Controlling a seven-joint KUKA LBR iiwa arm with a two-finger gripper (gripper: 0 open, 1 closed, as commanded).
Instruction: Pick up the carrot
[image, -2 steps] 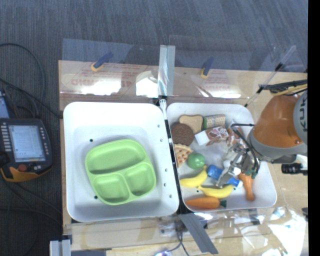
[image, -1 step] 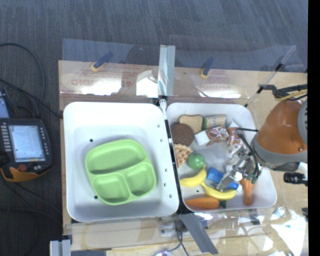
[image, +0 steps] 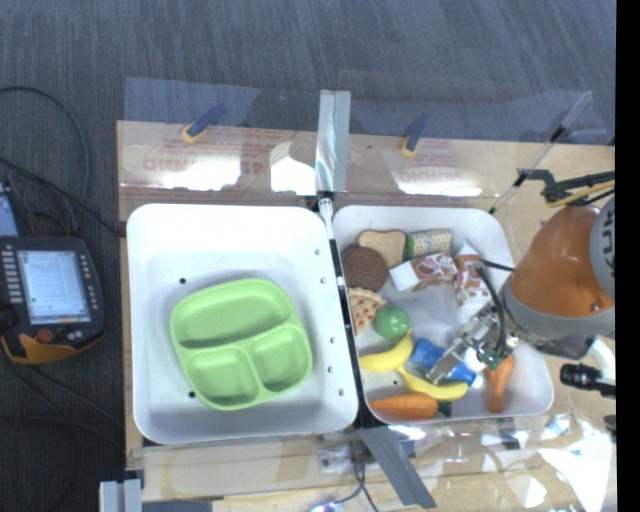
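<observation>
A wooden bench holds two white bins. In the right bin, the gripper hangs low over crowded toy food; whether it grips anything, I cannot tell. The carrot lies just below-left of it, beside a banana. Such crowding could make it snag the wrong item.

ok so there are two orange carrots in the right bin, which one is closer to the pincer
The upright carrot by the bin's right wall, just right of the pincer. The other carrot lies flat along the front edge, below the banana and farther away.
</observation>
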